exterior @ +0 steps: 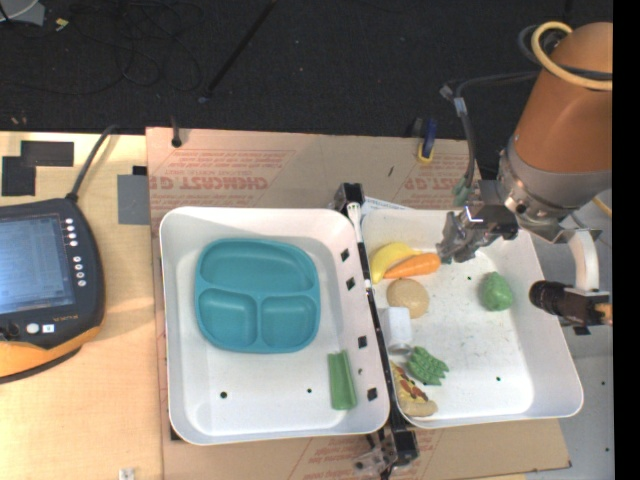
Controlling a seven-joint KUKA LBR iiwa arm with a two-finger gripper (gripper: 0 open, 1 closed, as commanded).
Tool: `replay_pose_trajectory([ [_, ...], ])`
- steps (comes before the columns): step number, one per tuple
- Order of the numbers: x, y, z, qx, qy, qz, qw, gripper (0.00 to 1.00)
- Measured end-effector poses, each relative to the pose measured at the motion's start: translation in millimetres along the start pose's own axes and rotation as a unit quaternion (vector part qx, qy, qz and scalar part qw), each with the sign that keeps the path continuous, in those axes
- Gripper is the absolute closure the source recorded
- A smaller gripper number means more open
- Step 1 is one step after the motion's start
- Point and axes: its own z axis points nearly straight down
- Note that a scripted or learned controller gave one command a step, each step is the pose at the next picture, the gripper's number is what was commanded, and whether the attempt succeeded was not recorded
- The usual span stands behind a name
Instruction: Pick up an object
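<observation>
Where the desk (80, 388) runs out to the left, a handheld control pendant (40, 273) lies with its dark screen partly cut off by the frame. Next comes the left bin (185, 408), holding a teal divided plate (258, 295) and, near its lower right corner, a green stick-shaped piece (341, 380). Across the divider, the right bin (545, 393) holds a crowd along its left wall: a yellow banana (388, 256) with an orange carrot (412, 265) lying against it, a tan round lump (407, 297) just below, a small white block (398, 324), a dark green leafy toy (428, 366), and a mixed-colour item (412, 393) at the bottom that is hard to identify. A light green rounded object (495, 292) sits apart toward the right. The gripper (458, 240) hangs just beside the carrot's right tip; its metal parts blur together, so whether it is spread or pinching anything cannot be told. The arm's upper body runs out of view at the right.
</observation>
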Motion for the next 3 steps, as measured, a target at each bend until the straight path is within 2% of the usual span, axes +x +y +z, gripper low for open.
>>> replay_pose_trajectory([
  [2,-2.2,0.0,-18.2,0.003,0.000,0.000,1.0000,1.00],
  [3,46.9,-24.2,44.6,0.004,0.001,-0.001,1.0000,1.00],
])
